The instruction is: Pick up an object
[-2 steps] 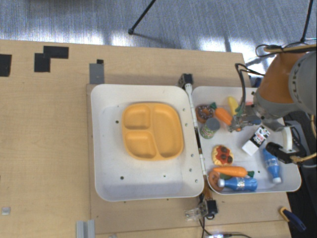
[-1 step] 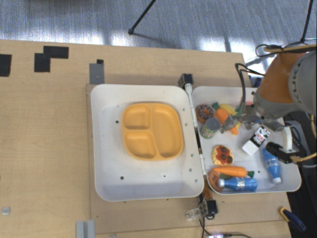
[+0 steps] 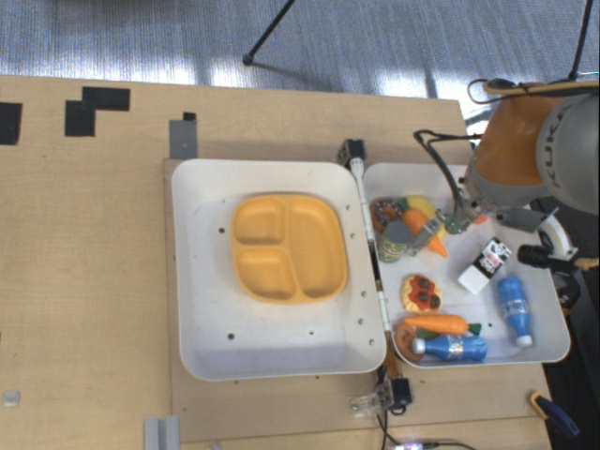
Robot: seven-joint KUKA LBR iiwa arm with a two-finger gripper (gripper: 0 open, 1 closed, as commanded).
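Left bin [image 3: 202, 345] is occupied by a yellow divided plate [image 3: 286, 247]. Right bin [image 3: 553, 345] is crowded with blue bottles [image 3: 514, 309], a carrot [image 3: 436, 325], a milk carton [image 3: 485, 265]. Gripper [image 3: 457, 221] is lowered over toys at the bin's upper left; finger state cannot be told.

Two bins side by side on worktop [image 3: 84, 279]. Left bin [image 3: 202, 345] holds divided plate [image 3: 286, 247]. Right bin [image 3: 553, 336] holds can [image 3: 397, 239], carrot [image 3: 435, 325] with bottle [image 3: 453, 348] in front, second bottle [image 3: 514, 309] right, carton [image 3: 485, 265] behind it.
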